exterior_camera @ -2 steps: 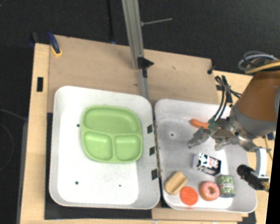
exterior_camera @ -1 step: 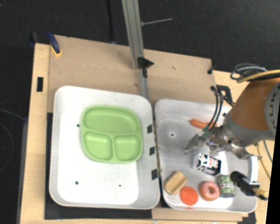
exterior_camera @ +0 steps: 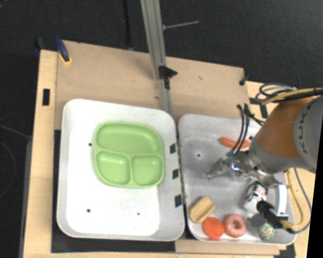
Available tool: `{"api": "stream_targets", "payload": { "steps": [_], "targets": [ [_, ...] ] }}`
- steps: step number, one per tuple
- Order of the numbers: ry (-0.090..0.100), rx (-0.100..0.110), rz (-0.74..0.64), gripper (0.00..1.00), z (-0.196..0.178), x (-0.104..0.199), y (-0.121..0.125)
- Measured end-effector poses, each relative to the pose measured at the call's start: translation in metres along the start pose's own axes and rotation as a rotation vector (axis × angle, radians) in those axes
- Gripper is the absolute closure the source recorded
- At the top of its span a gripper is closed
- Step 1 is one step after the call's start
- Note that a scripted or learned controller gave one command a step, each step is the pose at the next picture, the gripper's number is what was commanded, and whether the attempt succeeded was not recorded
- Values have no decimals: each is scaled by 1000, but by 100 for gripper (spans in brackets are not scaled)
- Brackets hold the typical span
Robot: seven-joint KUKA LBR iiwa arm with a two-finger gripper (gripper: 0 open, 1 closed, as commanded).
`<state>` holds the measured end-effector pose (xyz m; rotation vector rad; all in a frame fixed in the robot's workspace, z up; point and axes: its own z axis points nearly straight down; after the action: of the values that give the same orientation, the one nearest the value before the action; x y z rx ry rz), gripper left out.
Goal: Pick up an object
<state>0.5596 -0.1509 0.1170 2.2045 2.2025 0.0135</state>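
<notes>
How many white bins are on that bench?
2. The left bin holds a green plate; the right bin beside it holds small toy foods under the arm.

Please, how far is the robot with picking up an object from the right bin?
Nothing looks picked yet: the tan block, red piece and pink ring all lie along the right bin's near edge. In hand: the gripper is low over the bin's bare middle, with nothing seen between its fingers. Left: reaching an object, grasping it and lifting it.
</notes>
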Motion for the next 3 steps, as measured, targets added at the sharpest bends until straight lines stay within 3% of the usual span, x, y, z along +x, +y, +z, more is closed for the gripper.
{"api": "stream_targets", "payload": {
  "steps": [1,3],
  "targets": [
    [9,19,4,100,-5,2,-5],
    [9,17,-3,100,-117,-3,4]
  ]
}}
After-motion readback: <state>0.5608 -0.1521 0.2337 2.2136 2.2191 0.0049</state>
